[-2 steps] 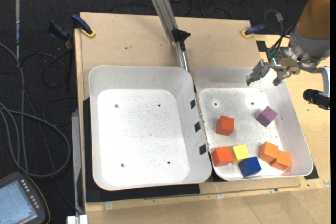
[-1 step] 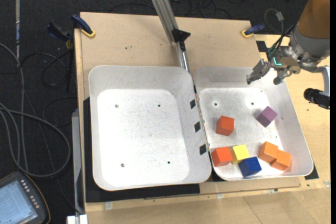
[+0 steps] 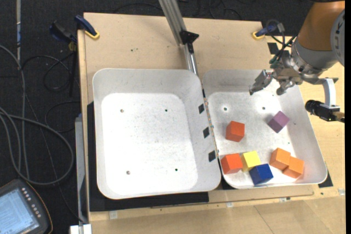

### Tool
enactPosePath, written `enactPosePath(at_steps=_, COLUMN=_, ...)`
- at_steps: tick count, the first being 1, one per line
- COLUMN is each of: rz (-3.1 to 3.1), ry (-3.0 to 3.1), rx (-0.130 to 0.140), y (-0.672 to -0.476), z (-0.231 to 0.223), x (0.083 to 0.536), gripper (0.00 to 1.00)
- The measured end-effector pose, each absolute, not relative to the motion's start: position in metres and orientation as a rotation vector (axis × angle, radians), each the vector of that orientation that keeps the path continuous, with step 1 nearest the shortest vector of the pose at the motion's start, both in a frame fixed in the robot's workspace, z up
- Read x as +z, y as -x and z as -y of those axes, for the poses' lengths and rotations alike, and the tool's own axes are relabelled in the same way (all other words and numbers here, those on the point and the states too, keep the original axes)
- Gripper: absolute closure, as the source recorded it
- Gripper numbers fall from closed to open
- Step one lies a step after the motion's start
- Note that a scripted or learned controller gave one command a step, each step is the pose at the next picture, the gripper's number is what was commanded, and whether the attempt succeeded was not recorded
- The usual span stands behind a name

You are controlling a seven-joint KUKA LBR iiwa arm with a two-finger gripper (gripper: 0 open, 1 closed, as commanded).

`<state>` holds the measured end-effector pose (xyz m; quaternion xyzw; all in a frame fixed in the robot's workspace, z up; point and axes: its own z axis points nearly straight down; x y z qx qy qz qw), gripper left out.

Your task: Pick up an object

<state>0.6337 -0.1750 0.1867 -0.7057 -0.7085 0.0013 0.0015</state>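
Pincer (image 3: 270,85) hangs over right bin (image 3: 315,146), upper part, fingers spread, nothing between them. Purple block (image 3: 278,121) lies just below it, apart. Orange-red cube (image 3: 235,131) mid-bin. Yellow (image 3: 252,159), blue (image 3: 261,173) and orange blocks (image 3: 287,161) cluster along near wall.

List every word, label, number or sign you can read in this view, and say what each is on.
No text can be read.
Pale-screened handheld tablet at the lower left: its screen content is too small and blurred to read.
Small black rectangular tags along the right white bin's inner edge: no legible marks.
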Motion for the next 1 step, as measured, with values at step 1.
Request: enactPosePath(at_steps=1, rz=2.224, ry=2.214, rx=0.005, y=-0.6419, z=0.1716, x=0.1279, gripper=0.0)
